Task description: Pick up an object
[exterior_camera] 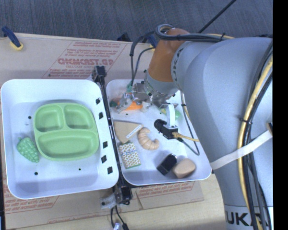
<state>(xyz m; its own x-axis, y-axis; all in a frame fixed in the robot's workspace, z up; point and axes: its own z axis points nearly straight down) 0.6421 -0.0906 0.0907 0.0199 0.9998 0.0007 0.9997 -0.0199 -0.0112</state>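
Note:
My gripper is low over the far left part of the right bin, below the orange wrist band. An orange object lies right beneath it, and a small teal and red piece sits just to its left. Whether either is touched I cannot tell. Nearer the front of this bin lie a tan wedge, a croissant, a green patterned packet, a black block and a tan round bun.
The left bin holds a green divided plate and a bumpy green object at its left side. A black clip stands between the bins. The arm's grey body covers the right side of the bench.

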